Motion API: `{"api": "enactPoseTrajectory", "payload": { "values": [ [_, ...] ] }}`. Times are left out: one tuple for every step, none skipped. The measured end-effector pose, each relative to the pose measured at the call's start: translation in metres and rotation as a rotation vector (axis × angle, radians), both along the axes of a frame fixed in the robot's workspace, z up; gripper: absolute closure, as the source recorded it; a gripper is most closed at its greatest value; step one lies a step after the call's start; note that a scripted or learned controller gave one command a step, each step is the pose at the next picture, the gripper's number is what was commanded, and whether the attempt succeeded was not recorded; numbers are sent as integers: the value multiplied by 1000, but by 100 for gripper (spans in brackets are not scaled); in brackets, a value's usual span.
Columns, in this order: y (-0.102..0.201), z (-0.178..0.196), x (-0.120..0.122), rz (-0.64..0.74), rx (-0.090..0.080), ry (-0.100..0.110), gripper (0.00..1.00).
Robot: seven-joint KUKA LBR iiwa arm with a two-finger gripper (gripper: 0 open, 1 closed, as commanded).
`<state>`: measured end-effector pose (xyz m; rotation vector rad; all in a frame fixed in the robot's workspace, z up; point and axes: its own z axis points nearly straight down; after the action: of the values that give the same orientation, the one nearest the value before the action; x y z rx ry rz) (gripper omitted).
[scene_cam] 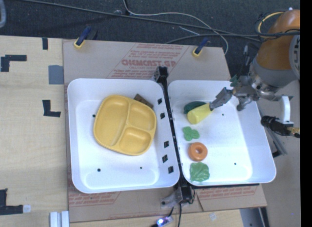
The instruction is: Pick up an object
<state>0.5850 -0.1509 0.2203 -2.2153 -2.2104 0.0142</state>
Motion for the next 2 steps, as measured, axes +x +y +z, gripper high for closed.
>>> {"api": "enactPoseTrajectory", "payload": {
  "values": [
    [0,8,3,4,-2,-13,0],
    [10,-45,-3,3,-2,-8,0]
  ]
}}
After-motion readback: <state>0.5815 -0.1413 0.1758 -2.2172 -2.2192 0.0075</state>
